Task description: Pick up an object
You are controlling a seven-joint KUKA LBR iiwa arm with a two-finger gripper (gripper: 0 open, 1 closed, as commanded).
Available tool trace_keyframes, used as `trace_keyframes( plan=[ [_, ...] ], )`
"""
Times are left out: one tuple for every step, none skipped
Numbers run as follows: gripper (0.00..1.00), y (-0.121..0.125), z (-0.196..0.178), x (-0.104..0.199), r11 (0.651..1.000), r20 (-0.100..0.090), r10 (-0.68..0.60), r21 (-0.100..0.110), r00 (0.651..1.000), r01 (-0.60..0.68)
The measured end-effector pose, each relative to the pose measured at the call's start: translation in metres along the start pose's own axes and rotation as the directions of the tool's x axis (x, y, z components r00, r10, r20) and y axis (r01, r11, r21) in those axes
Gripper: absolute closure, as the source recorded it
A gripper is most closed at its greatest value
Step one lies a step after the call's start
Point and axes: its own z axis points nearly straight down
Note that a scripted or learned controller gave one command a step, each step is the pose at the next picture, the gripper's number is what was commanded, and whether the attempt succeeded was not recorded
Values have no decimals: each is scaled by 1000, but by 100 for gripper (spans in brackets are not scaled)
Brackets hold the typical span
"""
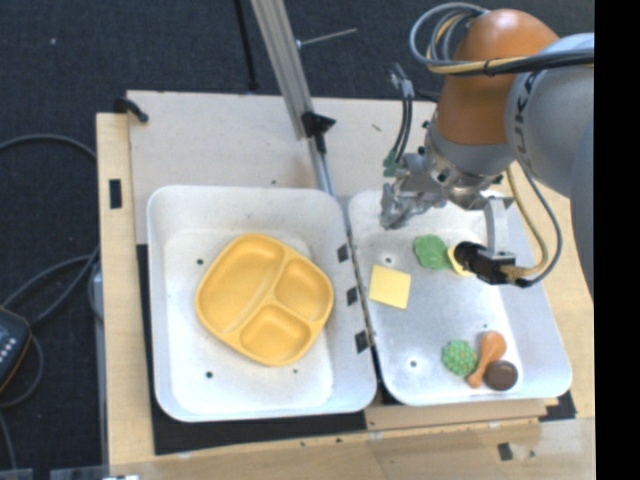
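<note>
Right bin [530, 368]: flat yellow square [390, 287], bumpy green lump [459, 356].

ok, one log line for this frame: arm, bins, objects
arm: gripper over right bin far-left corner | right bin: yellow square, green pieces, drumstick | left bin: yellow divided plate

Grey rounded metal arm [560, 98], dark lettering on casing. Glossy orange band [490, 73] bulging above wrist. Grey cables [445, 38] looping over top, thinner yellowish ones trailing down side. Silvery metal two-finger gripper [395, 213] below wrist.
</note>
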Motion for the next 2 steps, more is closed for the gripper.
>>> trace_keyframes(
  plan=[
    [100, -7, -7, 57, 1000, -1, -2, 1, 1000, 2],
    [100, -11, -9, 104, 1000, -1, -1, -1, 1000, 1]
  ],
)
